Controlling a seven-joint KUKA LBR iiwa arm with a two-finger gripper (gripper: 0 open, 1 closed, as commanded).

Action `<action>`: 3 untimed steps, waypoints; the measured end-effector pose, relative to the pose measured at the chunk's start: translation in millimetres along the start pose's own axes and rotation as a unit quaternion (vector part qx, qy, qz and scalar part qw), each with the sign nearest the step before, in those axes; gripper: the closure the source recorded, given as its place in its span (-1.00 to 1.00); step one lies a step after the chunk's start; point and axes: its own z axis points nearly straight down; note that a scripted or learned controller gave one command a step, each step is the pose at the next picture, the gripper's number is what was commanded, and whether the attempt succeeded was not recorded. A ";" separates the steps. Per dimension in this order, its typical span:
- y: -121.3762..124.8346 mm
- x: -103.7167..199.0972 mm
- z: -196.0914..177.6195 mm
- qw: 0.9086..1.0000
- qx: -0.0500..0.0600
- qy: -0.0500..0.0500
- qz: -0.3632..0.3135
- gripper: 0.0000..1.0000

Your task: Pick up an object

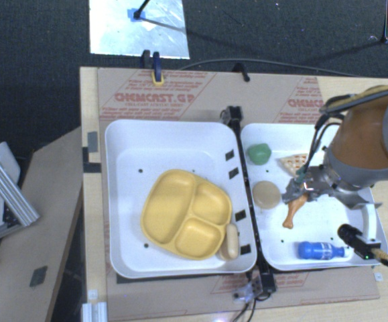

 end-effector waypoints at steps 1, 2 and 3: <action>2.4 -0.3 -53.9 1.000 -0.001 0.000 0.000 1.00; 7.1 0.4 -117.9 1.000 -0.001 0.000 -0.001 1.00; 8.1 0.3 -121.9 1.000 0.002 0.000 0.000 1.00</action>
